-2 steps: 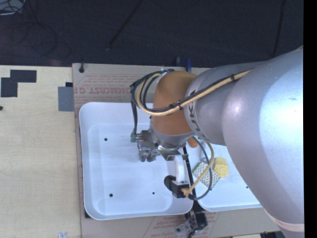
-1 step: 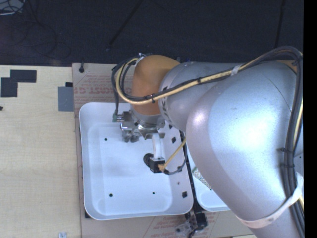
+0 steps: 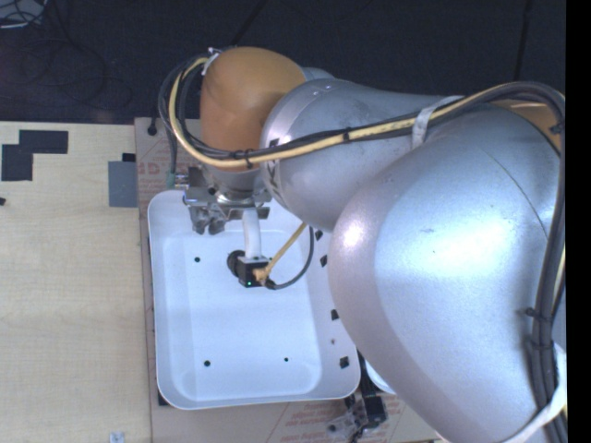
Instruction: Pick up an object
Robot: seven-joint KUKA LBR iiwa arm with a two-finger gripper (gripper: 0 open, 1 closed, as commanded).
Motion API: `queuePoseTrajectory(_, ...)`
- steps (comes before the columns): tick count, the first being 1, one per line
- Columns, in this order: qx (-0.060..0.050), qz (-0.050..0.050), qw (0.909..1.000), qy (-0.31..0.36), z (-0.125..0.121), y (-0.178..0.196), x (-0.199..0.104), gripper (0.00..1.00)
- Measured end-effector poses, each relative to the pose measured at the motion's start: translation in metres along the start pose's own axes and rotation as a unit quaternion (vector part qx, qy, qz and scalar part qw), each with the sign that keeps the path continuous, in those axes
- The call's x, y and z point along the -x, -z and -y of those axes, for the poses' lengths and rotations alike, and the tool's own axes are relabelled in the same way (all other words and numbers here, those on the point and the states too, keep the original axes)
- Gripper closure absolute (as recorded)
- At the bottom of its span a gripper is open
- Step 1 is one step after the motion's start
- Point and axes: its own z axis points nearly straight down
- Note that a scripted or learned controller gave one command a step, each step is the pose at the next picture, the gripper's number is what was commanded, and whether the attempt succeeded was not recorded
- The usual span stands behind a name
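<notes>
Bin [image 3: 177, 340], one, under one arm [image 3: 443, 247].

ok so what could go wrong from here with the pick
1. The claw hangs close to the white bin's far wall, so a descent could clip it.
2. Beneath it I see bare bin floor, so a grasp here may close on nothing.
3. The arm covers the view's right side, hiding anything there.

One fixed camera above the bench [image 3: 65, 321], slanting down, arm [image 3: 443, 275] close
</notes>
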Motion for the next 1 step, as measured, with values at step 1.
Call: queuePoseTrajectory(1,0.002,0.000,1.0000,-0.001,0.0049,0.1286,-0.0169,1.00)
